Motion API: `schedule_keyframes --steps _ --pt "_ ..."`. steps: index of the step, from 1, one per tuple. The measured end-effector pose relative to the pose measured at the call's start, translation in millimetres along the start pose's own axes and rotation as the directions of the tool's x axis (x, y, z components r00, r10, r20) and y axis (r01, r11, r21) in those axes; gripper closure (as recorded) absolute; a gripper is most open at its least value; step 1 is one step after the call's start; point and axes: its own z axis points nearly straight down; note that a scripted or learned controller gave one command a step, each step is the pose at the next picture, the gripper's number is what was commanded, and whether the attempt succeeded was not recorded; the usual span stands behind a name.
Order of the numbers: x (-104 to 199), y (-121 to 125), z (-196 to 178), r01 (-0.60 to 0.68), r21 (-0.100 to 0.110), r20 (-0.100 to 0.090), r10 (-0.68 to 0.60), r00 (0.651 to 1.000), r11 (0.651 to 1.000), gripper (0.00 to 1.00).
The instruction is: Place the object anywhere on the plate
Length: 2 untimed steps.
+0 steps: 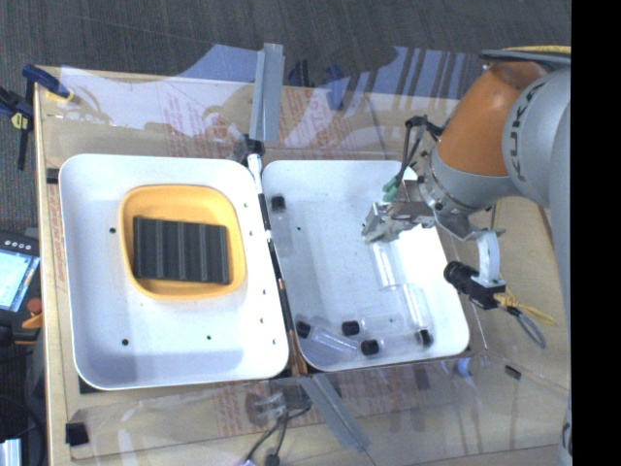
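A yellow plate [181, 203] lies in the left white bin [87, 328]. A dark grey ridged block [181, 250] rests flat on it, covering most of its middle. My gripper [396, 256] hangs over the right white bin [325, 260], towards that bin's right side, well away from the plate and the block. Nothing shows in its grasp. The arm's orange band [485, 124] sits above the bin's far right corner.
Several small black pieces lie in the right bin: one near its far left corner [277, 203] and others along its near edge [351, 328]. A clear plastic piece [330, 341] lies among them. A raised divider [270, 260] separates the two bins.
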Motion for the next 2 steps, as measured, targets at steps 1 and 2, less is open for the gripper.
schedule_keyframes --steps 1,2 --pt "49.6 64.3 -21.6 0.176 -0.001 -0.001 -0.176 0.984 0.984 1.00" --pt "74.2 97.8 7.1 0.489 -0.002 0.001 -0.489 0.872 0.872 1.00"
